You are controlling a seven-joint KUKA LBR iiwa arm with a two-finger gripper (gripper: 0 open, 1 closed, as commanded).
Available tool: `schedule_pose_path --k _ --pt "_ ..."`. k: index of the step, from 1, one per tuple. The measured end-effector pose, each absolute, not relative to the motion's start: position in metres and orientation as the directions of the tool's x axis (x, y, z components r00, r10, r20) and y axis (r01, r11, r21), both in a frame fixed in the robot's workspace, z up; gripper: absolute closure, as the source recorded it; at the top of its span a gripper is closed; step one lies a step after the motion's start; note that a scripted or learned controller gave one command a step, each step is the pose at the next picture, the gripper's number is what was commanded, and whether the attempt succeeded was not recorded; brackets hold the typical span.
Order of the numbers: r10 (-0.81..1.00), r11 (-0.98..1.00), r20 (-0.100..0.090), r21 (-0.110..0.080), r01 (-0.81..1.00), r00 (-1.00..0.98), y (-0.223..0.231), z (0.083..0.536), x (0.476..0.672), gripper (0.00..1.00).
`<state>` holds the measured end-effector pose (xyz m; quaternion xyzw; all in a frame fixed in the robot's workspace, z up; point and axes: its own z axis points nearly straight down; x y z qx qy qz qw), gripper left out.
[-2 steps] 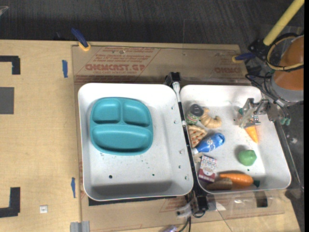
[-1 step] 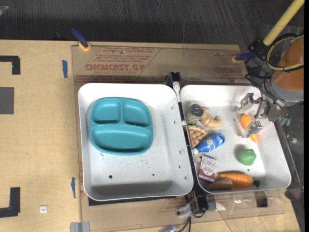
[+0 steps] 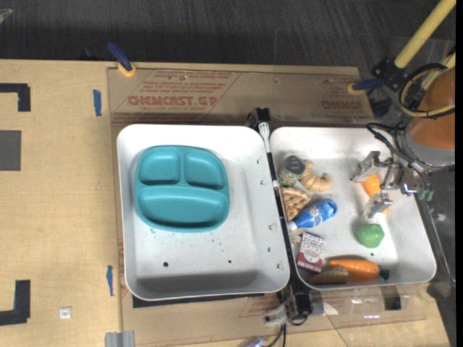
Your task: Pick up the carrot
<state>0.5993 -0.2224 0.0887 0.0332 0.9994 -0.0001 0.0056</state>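
The carrot [image 3: 352, 268] lies at the right bin's [image 3: 423, 230] near edge, below a green apple [image 3: 370, 235]. The gripper [image 3: 376, 184], fingers spread, straddles an orange piece [image 3: 370, 185]. The cardboard [image 3: 173, 96] beyond reads "CHEMCAST".

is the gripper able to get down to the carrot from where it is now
Probably yes. The carrot lies flat along the near wall of the right bin, its top uncovered. The gripper hangs farther back over an orange piece. The green apple sits between them, and the wall crowds one side.
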Motion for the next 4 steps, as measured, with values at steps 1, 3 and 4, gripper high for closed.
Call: schedule_pose_path --k 1,3,4 --pt "0.064 0.998 -0.025 -0.004 0.064 -0.998 -0.222 0.104 0.604 1.00" --pt "0.063 0.998 -0.034 -0.006 0.063 -0.997 -0.222 0.116 0.606 1.00" --pt "0.063 0.998 -0.033 -0.005 0.064 -0.997 -0.222 0.115 0.606 0.00"
